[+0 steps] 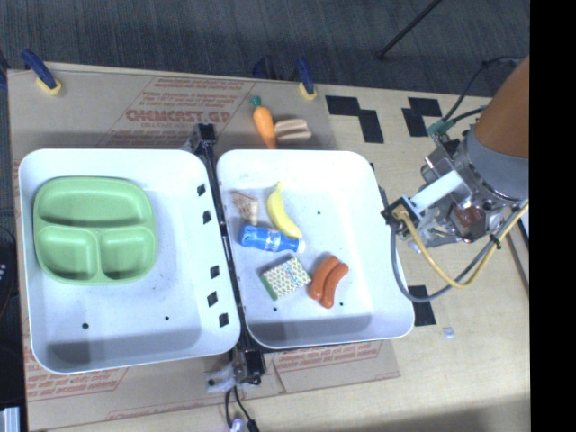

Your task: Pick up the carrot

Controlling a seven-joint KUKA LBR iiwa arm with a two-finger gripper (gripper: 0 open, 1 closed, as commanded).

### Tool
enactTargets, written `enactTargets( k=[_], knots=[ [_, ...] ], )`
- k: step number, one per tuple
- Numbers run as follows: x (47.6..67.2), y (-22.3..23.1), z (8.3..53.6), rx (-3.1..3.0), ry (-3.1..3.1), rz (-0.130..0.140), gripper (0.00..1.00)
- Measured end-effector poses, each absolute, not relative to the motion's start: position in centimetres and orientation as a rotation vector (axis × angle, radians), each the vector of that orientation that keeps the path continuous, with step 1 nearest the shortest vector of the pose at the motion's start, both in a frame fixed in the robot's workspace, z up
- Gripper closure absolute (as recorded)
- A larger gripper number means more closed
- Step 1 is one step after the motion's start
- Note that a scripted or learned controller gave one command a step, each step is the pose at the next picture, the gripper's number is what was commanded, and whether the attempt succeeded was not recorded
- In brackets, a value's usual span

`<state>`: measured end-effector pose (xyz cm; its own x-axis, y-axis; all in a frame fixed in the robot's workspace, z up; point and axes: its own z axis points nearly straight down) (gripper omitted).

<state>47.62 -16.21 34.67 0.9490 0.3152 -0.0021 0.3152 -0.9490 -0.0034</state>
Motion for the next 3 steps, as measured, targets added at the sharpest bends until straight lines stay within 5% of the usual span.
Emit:
enactTargets(
  k=[1,2,3],
  knots=[
    [47.6,-10.1,25.7,-3.109,-0.419,0.009,1.00],
    [47.6,-10.5,20.7,-3.121,-0.323,0.010,1.00],
    [47.6,-8.1,27.4,-3.121,-0.325,0.006,1.00]
  ],
)
